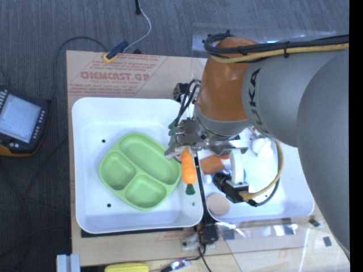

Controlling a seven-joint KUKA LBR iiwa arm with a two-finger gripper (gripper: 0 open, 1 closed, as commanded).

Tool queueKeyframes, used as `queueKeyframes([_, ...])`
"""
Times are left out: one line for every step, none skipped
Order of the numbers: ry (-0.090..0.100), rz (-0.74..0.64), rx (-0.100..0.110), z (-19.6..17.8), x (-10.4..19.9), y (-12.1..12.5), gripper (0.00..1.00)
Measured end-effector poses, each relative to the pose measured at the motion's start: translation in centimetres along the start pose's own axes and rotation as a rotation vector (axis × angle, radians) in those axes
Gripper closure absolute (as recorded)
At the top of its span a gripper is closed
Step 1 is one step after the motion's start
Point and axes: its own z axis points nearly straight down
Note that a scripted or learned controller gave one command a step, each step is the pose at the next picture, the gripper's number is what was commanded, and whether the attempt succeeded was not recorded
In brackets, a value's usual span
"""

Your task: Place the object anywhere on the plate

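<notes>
Camera view: we observe the gripper (182, 147) over the divide between the two white bins, and a toy carrot (189, 169) hangs upright just beneath it, orange body with a green tip pointing near; we cannot tell whether the fingers are open or closed on it. The carrot sits just right of the green three-compartment plate (139, 169), which lies in the left bin (91, 123), not over the plate itself. We read "CHEMCAST GP" in red print on the brown board (119, 75) at the far side, and partial letters "KU" on the grey arm (295, 95).
</notes>
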Motion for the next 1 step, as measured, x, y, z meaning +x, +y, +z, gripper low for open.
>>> queueKeyframes([-0.005,0.008,0.003,0.15,-0.54,-0.03,0.0])
